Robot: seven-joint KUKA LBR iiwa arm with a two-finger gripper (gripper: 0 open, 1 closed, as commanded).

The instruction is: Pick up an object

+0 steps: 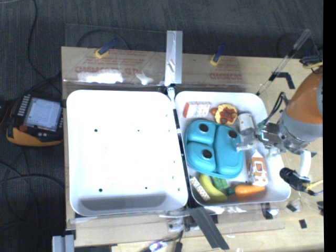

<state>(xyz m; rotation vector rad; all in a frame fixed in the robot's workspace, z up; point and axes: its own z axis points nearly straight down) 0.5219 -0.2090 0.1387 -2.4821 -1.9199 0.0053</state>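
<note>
Nearest you, a carrot (249, 190) and banana (209, 186) lie along the right bin's (273, 196) front edge. Behind them a blue toy (214, 147) fills its middle. Your gripper (252, 136) hangs at the toy's right edge; you cannot tell its state. Left bin (122, 156) sits beside.

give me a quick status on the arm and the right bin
Gripper low over right bin, at the blue toy's right edge. Nothing seen held. Banana, carrot crowd the near wall.
</note>
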